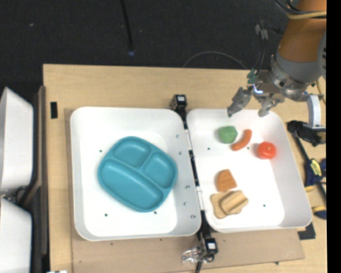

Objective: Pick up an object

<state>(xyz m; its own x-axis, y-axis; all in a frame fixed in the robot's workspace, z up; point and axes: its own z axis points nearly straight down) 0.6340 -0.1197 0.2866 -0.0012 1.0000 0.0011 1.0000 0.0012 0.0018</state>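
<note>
Gripper (250, 107) fingers spread apart, holding nothing; green lump (227, 133) and sausage (241, 140) just below fingertips, tomato (266, 150) further right.

2 white bins: left bin (79, 169) and right bin (284, 203). Left held 1 teal divided plate (137, 173). Right held 5 items: 1 green piece (227, 133), 1 orange sausage (241, 140), 1 red tomato (266, 150), 1 orange-brown chunk (226, 180), 1 tan bread piece (229, 202).
</note>
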